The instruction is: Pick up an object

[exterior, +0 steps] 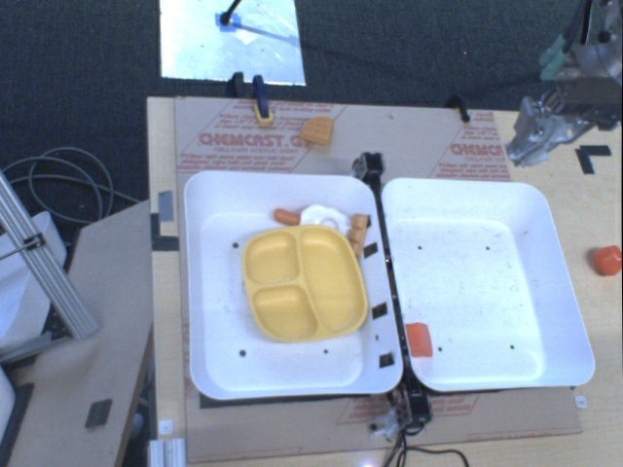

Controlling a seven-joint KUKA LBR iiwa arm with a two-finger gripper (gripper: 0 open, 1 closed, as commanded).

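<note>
Yellow tray (304, 283), long axis slanting up-right

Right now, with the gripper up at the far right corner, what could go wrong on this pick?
The small sausage and brown block sit tight against the yellow divided plate, so fingers may hit the plate instead. The orange block lies against the right bin wall, leaving little room. The gripper starts far from everything.

txt: red "CHEMCAST" repeated | on: protective sheet (292, 142) under bins | rest illegible
</note>
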